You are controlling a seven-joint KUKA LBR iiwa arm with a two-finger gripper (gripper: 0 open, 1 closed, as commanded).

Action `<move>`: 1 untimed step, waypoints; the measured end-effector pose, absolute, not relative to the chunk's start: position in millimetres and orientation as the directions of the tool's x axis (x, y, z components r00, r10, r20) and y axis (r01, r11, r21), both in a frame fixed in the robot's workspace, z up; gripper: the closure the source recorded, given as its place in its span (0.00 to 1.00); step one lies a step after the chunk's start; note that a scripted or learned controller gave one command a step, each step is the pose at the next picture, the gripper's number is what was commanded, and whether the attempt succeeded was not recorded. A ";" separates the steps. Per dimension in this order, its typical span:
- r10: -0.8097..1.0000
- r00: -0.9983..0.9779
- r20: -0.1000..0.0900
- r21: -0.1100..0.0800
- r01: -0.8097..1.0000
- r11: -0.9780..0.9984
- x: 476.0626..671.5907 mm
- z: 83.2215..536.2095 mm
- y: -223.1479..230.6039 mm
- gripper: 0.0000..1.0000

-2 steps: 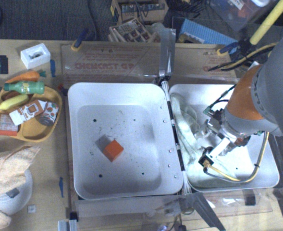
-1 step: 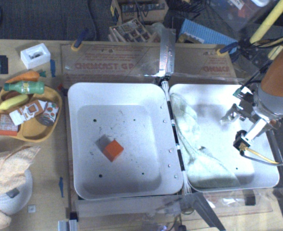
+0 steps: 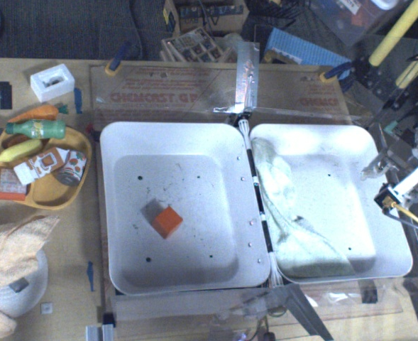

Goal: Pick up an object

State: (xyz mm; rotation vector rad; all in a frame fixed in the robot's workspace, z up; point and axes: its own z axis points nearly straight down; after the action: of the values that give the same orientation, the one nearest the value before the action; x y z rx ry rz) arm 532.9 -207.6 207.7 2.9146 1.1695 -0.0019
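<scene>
An orange cube [image 3: 169,221] lies alone in the left white bin [image 3: 123,148], a little below and left of its middle. Along the left wall of the right white bin [image 3: 350,144] lies a pale, crumpled, translucent thing [image 3: 274,178]; it trails toward the bin's front, and I cannot tell what it is. My gripper [image 3: 376,167] hangs at the right rim of the right bin, far from the cube and apart from the pale thing. Nothing shows between its fingers.
A wooden bowl [image 3: 49,196] of toy food stands left of the bins, with a small white box [image 3: 52,82] behind it. A beige cloth [image 3: 13,258] lies at the front left. A raised divider [image 3: 255,190] separates the bins.
</scene>
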 end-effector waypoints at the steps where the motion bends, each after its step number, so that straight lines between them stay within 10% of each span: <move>1: 0.627 0.779 -0.002 -0.004 0.627 -0.779 508.5 218.9 -213.2 0.00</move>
State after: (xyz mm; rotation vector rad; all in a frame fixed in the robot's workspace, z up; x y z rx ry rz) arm 508.5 -213.2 218.9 2.9661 1.0461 -0.0052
